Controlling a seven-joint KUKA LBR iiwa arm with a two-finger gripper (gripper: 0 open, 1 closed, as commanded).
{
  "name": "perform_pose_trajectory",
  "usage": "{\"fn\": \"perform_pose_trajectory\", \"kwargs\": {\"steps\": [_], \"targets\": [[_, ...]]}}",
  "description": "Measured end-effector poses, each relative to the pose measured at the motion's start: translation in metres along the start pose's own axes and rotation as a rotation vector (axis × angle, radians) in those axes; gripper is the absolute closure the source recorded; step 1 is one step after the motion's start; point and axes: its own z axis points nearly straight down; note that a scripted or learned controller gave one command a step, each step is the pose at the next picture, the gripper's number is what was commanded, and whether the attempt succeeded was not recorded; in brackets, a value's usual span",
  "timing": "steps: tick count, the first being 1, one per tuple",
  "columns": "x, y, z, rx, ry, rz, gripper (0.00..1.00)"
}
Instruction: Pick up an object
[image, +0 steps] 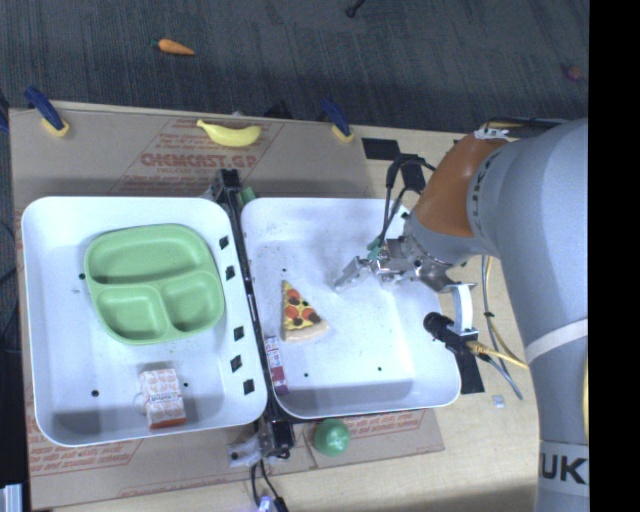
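A toy pizza slice (298, 316) lies flat near the left side of the right bin (400, 390). My gripper (362, 270) hangs over the middle of that bin, up and to the right of the slice and apart from it. Nothing shows in its grasp. The grey arm with its orange band (450, 190) reaches in from the right, over the bin's far right corner. In the left bin (50, 330) sit a green divided plate (155, 280) and, toward the front, a small wrapped snack box (162, 396).
A yellow banana (230, 132) rests on the cardboard behind the bins. A green ball (331, 436) sits in front of the right bin. Blue clamps (47, 110) hold the cardboard's back edge. A black divider (245, 290) with cables runs between the bins.
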Motion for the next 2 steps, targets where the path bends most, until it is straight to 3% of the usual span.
{"fn": "perform_pose_trajectory", "kwargs": {"steps": [1,2], "targets": [[0.035,-0.04,-0.048,0.0,-0.001,-0.002,0.0],[0.094,0.037,-0.055,-0.002,0.0,-0.002,0.0]]}}
